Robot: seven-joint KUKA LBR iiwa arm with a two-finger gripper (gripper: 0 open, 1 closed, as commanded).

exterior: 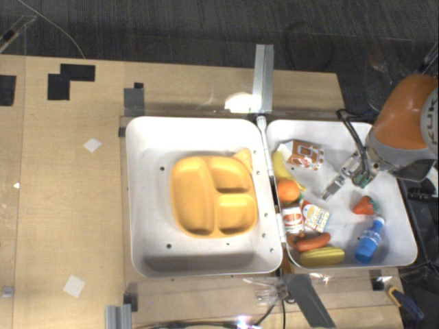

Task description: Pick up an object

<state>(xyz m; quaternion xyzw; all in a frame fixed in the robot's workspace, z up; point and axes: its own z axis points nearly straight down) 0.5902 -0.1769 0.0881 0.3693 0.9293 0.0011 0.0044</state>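
Objects for picking crowd the right bin (394,256) on the surface, beside the left bin's yellow tray (211,196). Above that bin's bare middle, the claw (336,186) hangs apparently slightly parted and empty; a clean descent onto the isolated blue bottle (369,242) or strawberry (364,205) looks wisest.

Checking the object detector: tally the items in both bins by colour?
Yellow: 3, the divided tray, banana, squash-like piece
Orange: 1, the fruit
Red: 2, sausage, strawberry
Blue: 1, bottle
Printed white packs: 3
Total: 10
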